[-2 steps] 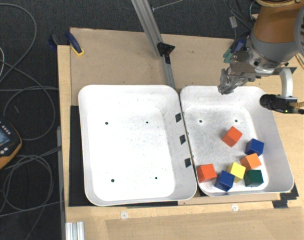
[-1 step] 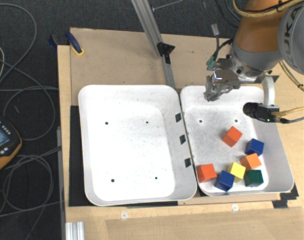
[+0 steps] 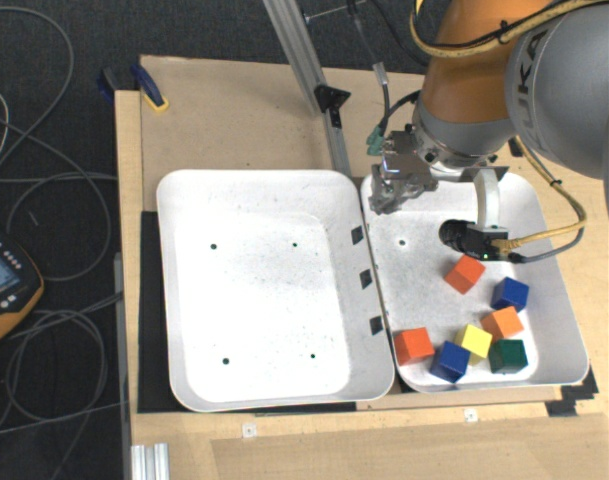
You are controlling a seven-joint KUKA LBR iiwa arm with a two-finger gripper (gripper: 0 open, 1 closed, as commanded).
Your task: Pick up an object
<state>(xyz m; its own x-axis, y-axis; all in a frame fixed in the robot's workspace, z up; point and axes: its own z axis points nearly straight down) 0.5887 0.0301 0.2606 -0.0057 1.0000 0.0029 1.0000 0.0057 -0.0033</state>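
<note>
The tool (image 3: pixel 386 200) hangs over the right bin's (image 3: pixel 554 268) far left corner, its grip state impossible to tell, well apart from the orange block (image 3: pixel 465 273) and other cubes.

1. The arm (image 3: pixel 544 58) is cut off by the top and right edges of the frame.
2. The gripper (image 3: pixel 386 193), upper centre-right, shows its fingers too blurred to read.
3. A handheld device (image 3: pixel 4 278) is cropped at the left edge.

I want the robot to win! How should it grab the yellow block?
Come straight down on the yellow block and pinch its two free sides, upper-left and lower-right. Its other sides look crowded by the blue block and an orange block.
</note>
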